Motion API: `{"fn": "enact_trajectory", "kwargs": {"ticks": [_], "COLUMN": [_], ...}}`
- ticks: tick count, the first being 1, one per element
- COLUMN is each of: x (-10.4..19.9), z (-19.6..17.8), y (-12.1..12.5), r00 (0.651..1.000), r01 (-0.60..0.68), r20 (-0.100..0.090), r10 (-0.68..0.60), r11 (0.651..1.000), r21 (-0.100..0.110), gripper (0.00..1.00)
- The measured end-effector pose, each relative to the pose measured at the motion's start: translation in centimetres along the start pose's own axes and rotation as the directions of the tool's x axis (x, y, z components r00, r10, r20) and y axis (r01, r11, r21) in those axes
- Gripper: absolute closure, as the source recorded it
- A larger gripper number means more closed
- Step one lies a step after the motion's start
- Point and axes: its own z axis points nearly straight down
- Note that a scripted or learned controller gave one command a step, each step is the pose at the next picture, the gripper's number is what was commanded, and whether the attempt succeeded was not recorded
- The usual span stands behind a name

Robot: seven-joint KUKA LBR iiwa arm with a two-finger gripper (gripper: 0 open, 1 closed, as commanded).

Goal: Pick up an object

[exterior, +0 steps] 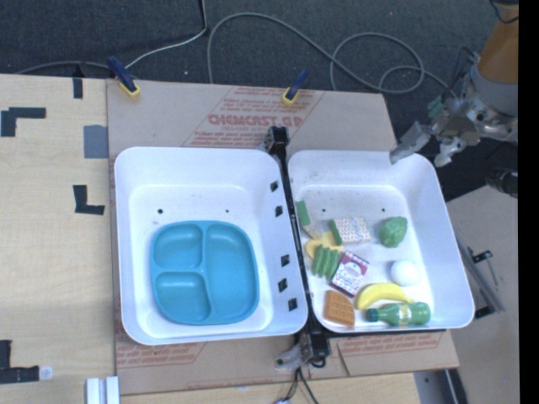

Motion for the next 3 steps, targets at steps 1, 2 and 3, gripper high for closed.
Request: {"fn": "enact_trajectory", "kwargs": {"ticks": [1, 2, 3], "x": [-3.9, -2.8, -2.9], "z": [11.3, 19.2, 18.2], "y": [-2.3, -4.9, -4.8], "r00": [1.0, 1.0, 1.0], "r01": [-0.002, 0.0, 0.0], "r20": [0.0, 0.001, 0.004], "r10": [0.002, 0.0, 0.0], "r11": [1.0, 1.0, 1.0], "r21": [0.003, -0.004, -0.006], "gripper": [0.0, 0.0, 1.0]}}
